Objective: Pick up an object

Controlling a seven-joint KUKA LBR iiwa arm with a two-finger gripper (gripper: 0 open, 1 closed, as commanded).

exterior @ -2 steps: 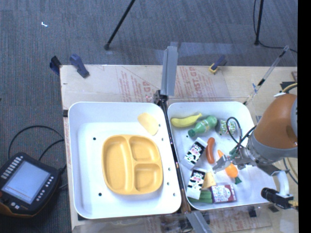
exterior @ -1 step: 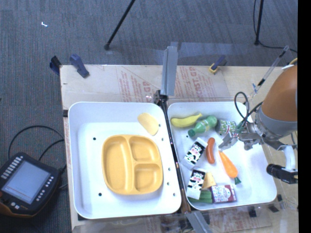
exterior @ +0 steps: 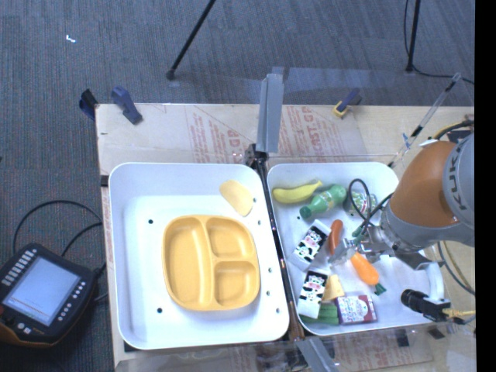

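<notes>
Two cow-print cartons (exterior: 309, 243) lie in the right bin (exterior: 385, 173), their labels unreadable; one carrot (exterior: 364, 270) sits below the gripper (exterior: 358, 245), whose finger spread cannot be told.

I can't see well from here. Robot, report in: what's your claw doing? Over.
Gripper low in right bin, among the toys. Orange carrot right beside it, not held. Cow-print carton and red-orange sausage crowd close.

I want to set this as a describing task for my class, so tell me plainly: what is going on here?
A grey robot arm with an orange band reaches in from the right over the right bin, which holds toy food: a banana, a green bottle, carrots and small cartons. Its gripper is low among them, near the carrots, but nothing is visibly held. The left bin holds a yellow divided tray.
</notes>
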